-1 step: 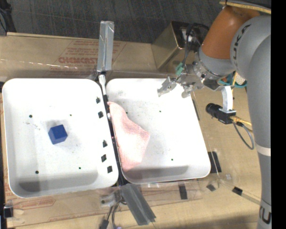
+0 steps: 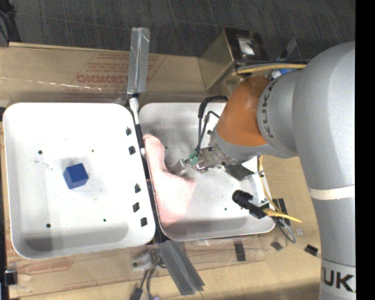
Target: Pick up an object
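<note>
Gripper low in right bin; pink cloth just beside it, divider wall beyond; bin floor behind lies open.

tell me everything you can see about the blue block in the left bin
The blue block is a small cube, solid mid-blue, with a matte look like foam or plastic. It rests flat on the floor of the left bin, a little left of the bin's middle, turned slightly so its edges are not square to the walls. Nothing but the bin floor touches it; the arm works over the other bin.
</note>
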Controlling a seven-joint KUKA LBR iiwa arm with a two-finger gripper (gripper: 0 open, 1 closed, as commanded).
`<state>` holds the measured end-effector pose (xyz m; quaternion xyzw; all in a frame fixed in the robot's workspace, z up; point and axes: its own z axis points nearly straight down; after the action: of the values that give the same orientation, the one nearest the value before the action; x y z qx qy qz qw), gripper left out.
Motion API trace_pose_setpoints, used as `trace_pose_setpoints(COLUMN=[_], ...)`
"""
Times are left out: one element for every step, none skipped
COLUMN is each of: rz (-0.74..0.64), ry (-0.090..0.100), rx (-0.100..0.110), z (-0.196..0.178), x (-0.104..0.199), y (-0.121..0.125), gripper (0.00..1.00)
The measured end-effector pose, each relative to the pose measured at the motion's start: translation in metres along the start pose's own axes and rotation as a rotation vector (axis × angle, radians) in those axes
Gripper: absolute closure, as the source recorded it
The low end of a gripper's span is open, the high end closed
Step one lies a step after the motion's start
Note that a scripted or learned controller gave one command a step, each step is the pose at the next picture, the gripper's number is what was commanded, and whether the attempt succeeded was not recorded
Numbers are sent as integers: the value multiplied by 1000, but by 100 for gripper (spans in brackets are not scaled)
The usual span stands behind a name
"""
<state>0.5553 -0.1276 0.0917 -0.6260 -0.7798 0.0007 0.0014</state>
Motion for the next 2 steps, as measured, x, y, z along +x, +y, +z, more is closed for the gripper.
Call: trace_pose_setpoints(rz=[-109, 119], ry=[-2, 1], rx=[-2, 1], z=[0, 0], x=[25, -9], y=[19, -4], gripper=[0, 0])
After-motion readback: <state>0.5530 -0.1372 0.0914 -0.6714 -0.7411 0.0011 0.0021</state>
